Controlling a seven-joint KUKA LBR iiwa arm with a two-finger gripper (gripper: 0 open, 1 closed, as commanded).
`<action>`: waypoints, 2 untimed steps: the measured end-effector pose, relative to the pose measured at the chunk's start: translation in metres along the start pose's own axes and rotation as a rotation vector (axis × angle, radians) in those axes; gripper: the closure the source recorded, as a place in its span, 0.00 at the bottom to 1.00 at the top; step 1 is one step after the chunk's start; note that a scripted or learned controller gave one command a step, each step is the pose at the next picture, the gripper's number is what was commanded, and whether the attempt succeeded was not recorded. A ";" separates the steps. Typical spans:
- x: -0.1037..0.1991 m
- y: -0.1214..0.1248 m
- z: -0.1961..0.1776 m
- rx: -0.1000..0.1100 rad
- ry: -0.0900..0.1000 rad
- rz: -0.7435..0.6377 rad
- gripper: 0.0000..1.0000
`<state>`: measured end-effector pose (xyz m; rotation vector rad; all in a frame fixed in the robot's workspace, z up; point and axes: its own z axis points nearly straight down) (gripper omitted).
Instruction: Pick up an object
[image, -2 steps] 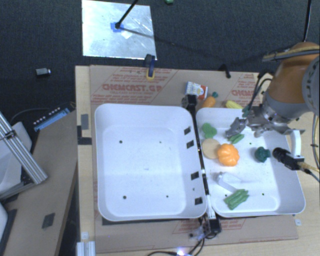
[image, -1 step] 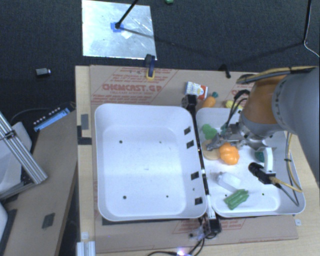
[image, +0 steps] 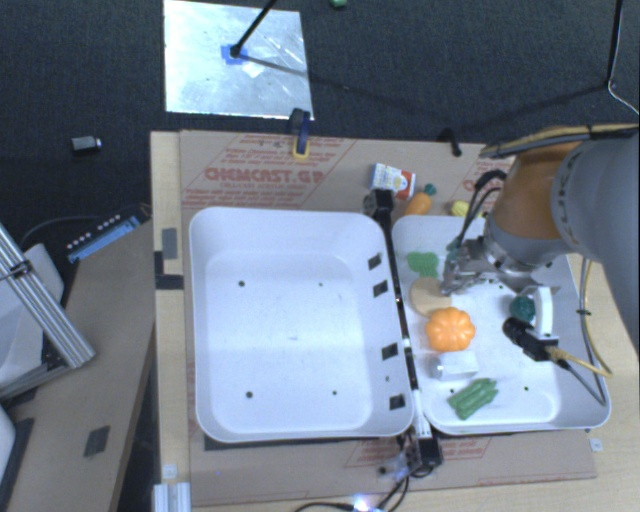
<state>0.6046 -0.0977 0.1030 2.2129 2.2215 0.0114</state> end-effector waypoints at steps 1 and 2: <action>0.003 -0.102 0.019 0.016 0.001 0.006 1.00; 0.116 -0.072 -0.088 -0.003 0.002 -0.010 1.00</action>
